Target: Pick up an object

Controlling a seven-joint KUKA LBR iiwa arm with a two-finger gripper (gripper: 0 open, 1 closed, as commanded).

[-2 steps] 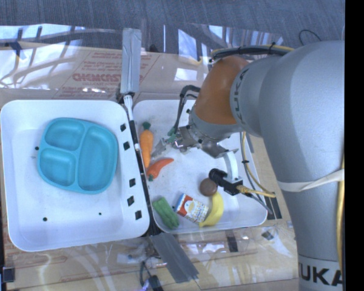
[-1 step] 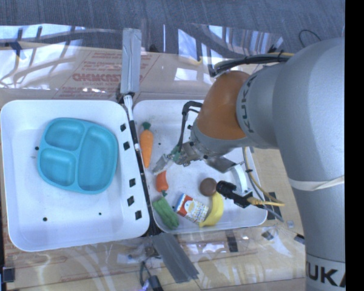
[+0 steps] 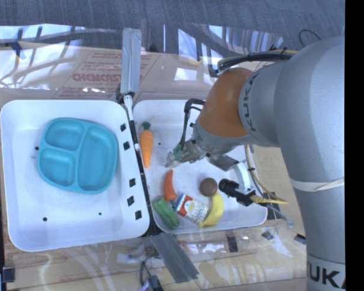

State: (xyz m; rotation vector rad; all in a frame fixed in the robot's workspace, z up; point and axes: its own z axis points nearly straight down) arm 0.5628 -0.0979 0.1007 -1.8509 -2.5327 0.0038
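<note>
My gripper (image 3: 175, 157) hangs mid right bin (image 3: 170, 111); finger spread: cannot tell. Carrot (image 3: 146, 147) lies by the left wall. Risk: fingers strike the wall, knocking the carrot aside.

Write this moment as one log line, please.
gripper over right bin | beside carrot | nothing held | tray in left bin

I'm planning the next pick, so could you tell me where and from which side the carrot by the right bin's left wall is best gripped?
Grip the carrot across its thick orange middle, coming from straight above. It lies flat and lengthwise along the right bin's left wall, green top towards the far end, so one finger should go on its open right side and the other in the narrow gap by the wall. The hand hangs just right of it.
</note>
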